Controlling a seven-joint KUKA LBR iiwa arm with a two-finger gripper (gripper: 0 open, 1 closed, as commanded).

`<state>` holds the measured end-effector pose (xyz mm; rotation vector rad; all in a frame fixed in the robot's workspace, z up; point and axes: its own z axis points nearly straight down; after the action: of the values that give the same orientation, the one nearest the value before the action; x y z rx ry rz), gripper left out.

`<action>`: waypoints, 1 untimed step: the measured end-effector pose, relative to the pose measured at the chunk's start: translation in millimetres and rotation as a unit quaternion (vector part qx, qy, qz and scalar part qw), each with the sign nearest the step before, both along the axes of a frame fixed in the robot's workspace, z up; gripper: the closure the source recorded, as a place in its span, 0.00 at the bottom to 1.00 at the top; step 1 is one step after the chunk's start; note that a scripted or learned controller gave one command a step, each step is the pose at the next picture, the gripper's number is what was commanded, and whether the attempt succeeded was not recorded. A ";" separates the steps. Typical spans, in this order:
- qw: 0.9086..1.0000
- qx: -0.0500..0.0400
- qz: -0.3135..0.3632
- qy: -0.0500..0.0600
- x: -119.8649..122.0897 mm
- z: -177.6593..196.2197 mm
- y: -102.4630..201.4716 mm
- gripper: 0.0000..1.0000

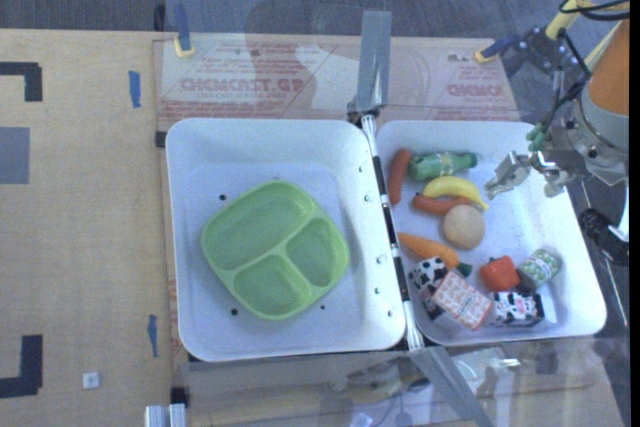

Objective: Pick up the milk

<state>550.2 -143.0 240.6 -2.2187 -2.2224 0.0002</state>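
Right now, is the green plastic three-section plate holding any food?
Empty. The green plastic three-section plate lies flat in the left white bin, and all its compartments show bare green.

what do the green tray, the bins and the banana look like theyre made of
Green tray: looks like moulded plastic with a soft sheen, one even colour, rounded compartments.
Bins: probably thin white formed plastic, smooth and matte, with rounded corners and lips.
Banana: likely a plastic toy, flat even yellow with a smooth surface; too small to be sure.
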 end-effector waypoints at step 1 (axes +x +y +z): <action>0.996 0.000 -0.090 0.000 -25.8 -88.3 -51.3 0.00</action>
<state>524.4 -194.4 152.3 -2.4092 -2.0141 0.0008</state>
